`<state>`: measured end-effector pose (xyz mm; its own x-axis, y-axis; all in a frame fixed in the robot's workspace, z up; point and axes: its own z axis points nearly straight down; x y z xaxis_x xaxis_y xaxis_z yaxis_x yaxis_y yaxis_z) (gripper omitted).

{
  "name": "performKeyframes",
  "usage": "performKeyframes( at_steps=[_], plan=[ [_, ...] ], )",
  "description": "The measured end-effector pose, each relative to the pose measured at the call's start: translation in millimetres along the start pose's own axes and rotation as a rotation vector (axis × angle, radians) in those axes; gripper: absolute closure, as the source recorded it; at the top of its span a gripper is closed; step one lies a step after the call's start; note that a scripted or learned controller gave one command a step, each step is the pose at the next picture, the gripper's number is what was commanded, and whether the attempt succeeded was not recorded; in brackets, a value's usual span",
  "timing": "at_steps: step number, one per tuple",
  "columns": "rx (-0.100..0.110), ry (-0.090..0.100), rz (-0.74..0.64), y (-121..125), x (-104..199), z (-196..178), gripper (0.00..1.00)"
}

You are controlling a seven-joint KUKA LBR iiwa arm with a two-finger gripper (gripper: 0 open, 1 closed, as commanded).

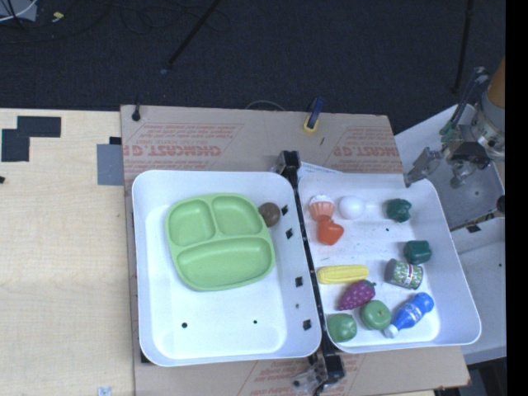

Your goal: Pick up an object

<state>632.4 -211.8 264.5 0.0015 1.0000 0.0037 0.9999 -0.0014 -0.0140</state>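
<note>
**Gripper parked off the right bin's far-right corner, nothing held**

We see the gripper [445, 162] at the far right edge, hanging outside the right bin [459, 258], just past its upper right corner. Its fingers look spread apart w/ nothing between them. The arm enters from the right; an orange bit shows at the frame edge.

Nearest candidate obj: dark green piece [398, 209] in the bin's upper right, near but apart from the gripper. Left of it a white egg [352, 207], then a pink/orange cupcake-like toy [322, 208] w/ an orange-red toy [330, 233] just below it. Down the right side: a second dark green toy [417, 252], a green-labelled can [404, 274] lying tilted. Mid bin: corn cob [343, 274], purple grapes [356, 294] touching its underside. Front row: two green apples [341, 327] [376, 313], and a blue bottle [410, 314] on its side.

Left bin [157, 304] holds a green divided plate [220, 241], 3 compartments, w/ a brown ball [269, 214] touching its upper right rim. Both bins sit on cardboard [214, 143] over a light wood bench [58, 262].
</note>
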Motion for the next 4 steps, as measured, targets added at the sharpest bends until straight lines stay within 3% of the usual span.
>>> performKeyframes(
  at_steps=[1, 3, 4],
  plan=[
    [-0.014, -0.003, -0.002, 1.8, 0.1, -8.7, 0.0],
    [-0.009, -0.002, -0.003, -6.3, 3.3, 112.0, 0.0],
    [-0.01, -0.002, -0.007, -4.8, 8.0, 154.8, 0.0]
  ],
)
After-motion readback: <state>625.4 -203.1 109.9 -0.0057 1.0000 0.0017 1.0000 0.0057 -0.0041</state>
